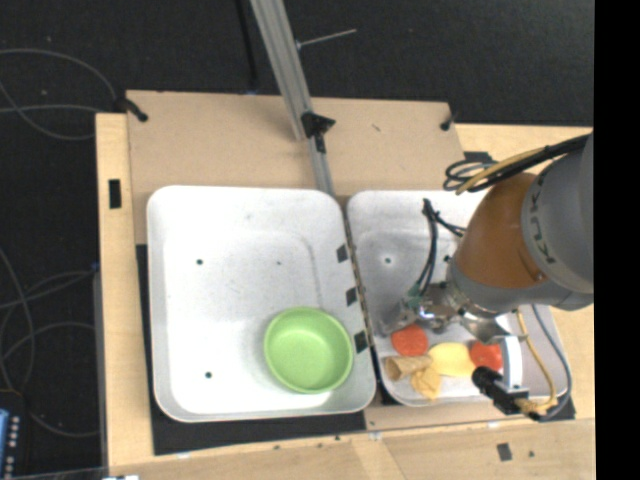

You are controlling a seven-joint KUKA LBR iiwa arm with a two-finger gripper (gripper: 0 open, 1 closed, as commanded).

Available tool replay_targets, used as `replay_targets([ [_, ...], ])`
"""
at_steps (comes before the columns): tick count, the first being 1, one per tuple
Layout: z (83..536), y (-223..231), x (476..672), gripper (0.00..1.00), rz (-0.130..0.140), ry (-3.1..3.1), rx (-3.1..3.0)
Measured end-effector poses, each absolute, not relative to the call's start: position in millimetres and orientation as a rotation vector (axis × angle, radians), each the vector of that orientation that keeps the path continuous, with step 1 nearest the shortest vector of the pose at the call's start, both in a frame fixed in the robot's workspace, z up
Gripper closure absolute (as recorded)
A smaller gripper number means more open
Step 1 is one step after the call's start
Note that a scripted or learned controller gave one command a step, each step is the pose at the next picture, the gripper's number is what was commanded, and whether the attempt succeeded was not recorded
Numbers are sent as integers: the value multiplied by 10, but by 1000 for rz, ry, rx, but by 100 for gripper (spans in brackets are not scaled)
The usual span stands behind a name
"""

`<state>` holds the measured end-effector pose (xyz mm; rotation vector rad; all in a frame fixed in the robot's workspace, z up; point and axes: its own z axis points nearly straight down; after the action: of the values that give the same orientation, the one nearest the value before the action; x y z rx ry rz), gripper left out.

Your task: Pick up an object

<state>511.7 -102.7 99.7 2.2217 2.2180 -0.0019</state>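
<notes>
- Gripper: hanging low inside the right-hand bin, over its front half, reaching in beneath the grey arm and its orange band; being too blurred and shadowed under the wrist to tell how wide it is standing or whether anything is being gripped.
- Orange-red round piece: lying on the floor of that bin, just in front of the gripper and nearest to it; being too close in the view to tell whether touching or apart.
- Yellow piece: lying just beside the orange-red round piece, on the side toward the arm, seemingly touching it.
- Red piece: lying on the far side of the yellow piece, near the bin's outer wall, partly hidden by robot parts.
- Tan crumpled piece: lying against the front wall, pressing up to the yellow piece and sitting just below the orange-red one.
- Green bowl: sitting upright, mouth up, in the front corner of the left-hand bin nearest the shared wall, well apart from the gripper.
- Both bins: resting side by side on the tan counter, meeting along the middle.
</notes>
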Motion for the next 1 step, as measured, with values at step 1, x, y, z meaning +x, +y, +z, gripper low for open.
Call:
replay_targets([
  [1,1114,-1019,5130,100,7,2212,2229],
])
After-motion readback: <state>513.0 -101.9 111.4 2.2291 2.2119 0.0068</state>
